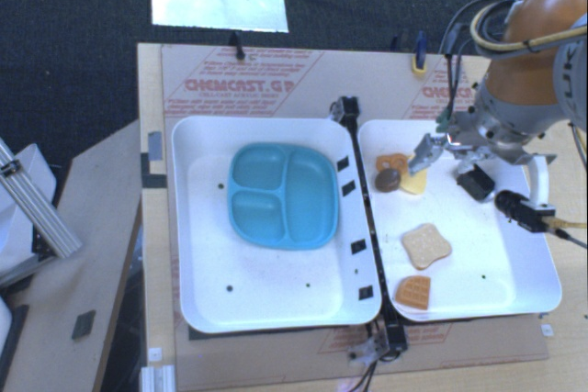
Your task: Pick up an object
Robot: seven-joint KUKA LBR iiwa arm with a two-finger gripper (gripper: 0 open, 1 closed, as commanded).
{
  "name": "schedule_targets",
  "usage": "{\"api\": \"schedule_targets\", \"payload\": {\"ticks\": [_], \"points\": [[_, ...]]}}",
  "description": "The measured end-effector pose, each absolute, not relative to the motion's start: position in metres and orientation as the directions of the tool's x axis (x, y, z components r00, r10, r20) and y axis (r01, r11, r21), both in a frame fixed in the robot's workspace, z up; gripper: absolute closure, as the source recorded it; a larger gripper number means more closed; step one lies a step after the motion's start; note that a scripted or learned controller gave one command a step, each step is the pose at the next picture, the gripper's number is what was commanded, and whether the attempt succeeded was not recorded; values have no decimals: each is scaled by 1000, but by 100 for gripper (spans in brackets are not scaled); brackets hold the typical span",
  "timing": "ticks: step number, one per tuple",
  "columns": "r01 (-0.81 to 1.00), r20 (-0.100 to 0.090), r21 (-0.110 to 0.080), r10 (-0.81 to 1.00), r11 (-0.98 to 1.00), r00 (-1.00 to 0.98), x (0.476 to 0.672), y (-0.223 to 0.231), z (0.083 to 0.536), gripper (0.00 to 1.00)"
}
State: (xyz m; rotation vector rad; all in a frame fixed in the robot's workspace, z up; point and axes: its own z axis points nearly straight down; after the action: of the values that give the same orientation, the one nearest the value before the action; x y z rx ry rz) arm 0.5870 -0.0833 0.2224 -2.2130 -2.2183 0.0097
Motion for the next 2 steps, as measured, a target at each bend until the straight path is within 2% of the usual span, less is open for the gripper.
{"api": "schedule_targets", "payload": {"ticks": [1,2], "points": [[1000,0,2,1000,4,-4,589,-83,228,0],[1000,0,-3,1000,1,-1,588,-92,181,0]]}}
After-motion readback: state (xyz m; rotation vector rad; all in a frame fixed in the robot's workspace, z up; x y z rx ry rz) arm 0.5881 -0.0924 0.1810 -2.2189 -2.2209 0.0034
